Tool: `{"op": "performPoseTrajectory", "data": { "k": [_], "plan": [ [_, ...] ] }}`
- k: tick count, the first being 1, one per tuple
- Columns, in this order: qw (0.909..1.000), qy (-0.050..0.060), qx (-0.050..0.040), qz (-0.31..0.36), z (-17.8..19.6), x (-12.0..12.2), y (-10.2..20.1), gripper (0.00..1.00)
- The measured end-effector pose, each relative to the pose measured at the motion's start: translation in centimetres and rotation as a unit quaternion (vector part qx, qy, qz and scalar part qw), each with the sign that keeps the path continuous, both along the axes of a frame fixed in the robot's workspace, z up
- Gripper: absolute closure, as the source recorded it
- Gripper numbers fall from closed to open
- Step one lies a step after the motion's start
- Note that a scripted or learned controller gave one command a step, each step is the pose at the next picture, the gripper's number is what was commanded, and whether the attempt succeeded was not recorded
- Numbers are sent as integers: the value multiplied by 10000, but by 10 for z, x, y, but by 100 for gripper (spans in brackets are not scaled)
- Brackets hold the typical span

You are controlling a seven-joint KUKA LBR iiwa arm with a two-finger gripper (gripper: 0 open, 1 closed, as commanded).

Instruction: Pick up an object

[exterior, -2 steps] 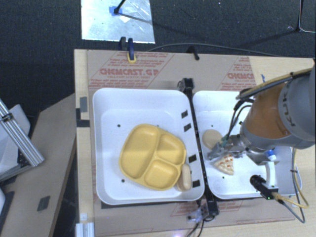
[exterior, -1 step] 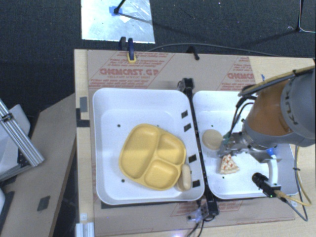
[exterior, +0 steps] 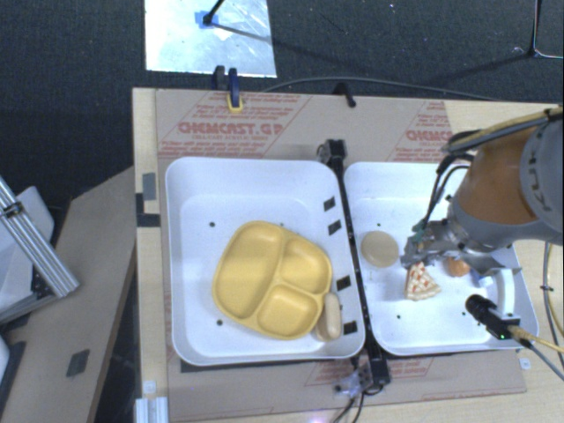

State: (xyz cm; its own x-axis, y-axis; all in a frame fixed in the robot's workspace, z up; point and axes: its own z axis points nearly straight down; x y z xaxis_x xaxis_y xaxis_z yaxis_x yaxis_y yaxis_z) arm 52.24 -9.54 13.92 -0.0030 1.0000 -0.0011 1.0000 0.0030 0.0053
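From my feed: two bins side by side on the bench. In the left bin [exterior: 189, 192] sits a divided tray [exterior: 264, 276], centre-ish, w/ a small bread roll [exterior: 330, 315] touching its 4 o'clock edge. In the right bin [exterior: 388, 183], a round disc [exterior: 380, 248] lies near the divider at 9 o'clock; a pizza slice [exterior: 421, 282] just beside it toward 4 o'clock. The gripper [exterior: 421, 252] hangs over the slice's 12 o'clock end, arm coming in from 3 o'clock.
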Motion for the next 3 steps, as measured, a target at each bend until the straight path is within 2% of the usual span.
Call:
{"op": "performPoseTrajectory", "data": {
  "k": [2,3],
  "plan": [
    [10000,-16,-3,4,110,15,-4,100],
    [10000,20,15,31,107,11,46,100]
  ]
}}
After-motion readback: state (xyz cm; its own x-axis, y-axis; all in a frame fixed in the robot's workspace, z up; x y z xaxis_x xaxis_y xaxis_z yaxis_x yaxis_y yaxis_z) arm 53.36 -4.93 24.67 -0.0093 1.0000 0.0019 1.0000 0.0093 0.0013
